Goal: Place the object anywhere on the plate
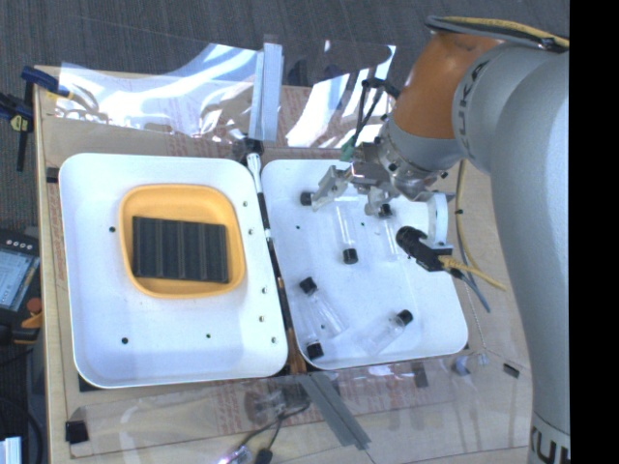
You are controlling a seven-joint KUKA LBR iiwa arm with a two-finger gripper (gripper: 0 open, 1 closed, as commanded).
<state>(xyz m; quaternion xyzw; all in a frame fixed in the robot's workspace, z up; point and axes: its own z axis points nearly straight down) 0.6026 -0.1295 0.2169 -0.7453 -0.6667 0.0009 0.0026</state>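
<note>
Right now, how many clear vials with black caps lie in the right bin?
4, perhaps more hidden under the arm: one upper middle, one lower left, one lower right, and one at the upper left by the gripper.

The left bin (87, 327) holds a yellow plate (181, 201) with a dark ribbed insert. Clear black-capped vials (345, 230) lie scattered in the right bin (440, 332), the end effector (356, 187) above its far edge.

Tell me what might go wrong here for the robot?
The vials in the right bin are clear, small and scattered, so the gripper could easily close on nothing. One carried over could also roll off the yellow plate in the left bin.
</note>
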